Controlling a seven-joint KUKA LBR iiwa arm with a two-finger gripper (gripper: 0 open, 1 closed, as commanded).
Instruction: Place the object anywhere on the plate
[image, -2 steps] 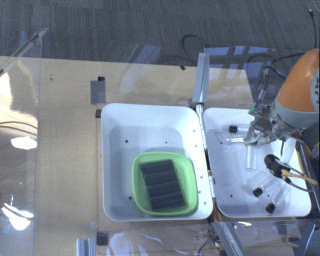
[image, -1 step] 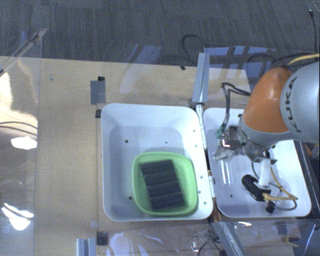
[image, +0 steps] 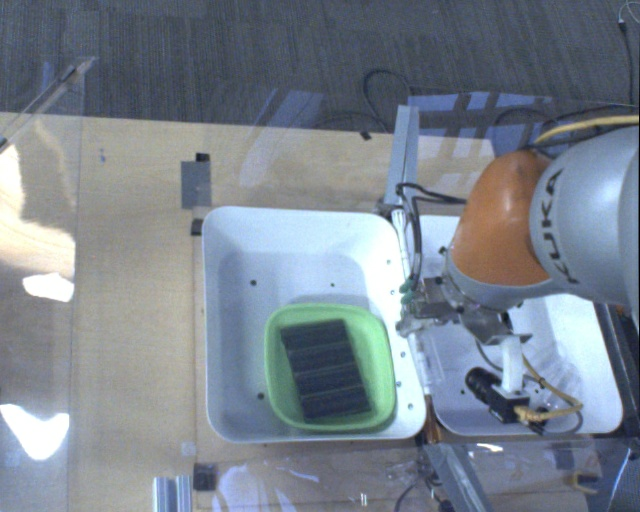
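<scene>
We see a dark, ridged rectangular object (image: 325, 370) lying flat on a green plate (image: 277, 345). It sits wholly inside the plate's raised rim, its long side running at a slight slant. The plate rests in the near part of the left white bin (image: 230, 290), below and to the view's left of the gripper (image: 432, 314), across the wall that divides the two bins.

The gripper hangs at the inner edge of the right white bin (image: 575, 345), just beside that dividing wall and well apart from the object. The grey arm (image: 590, 215), with its orange band, covers the gripper from above, so we cannot tell whether it is spread or pressed together. We see nothing held beneath it.

Both bins sit on a pale wooden counter (image: 120, 300), which extends away from the gripper toward the view's left.

We judge the task to be finished, or very nearly so. The object is on the plate and nothing touches it. What may remain is for the arm to draw clear of the bins. We see no other loose object waiting to be placed.
</scene>
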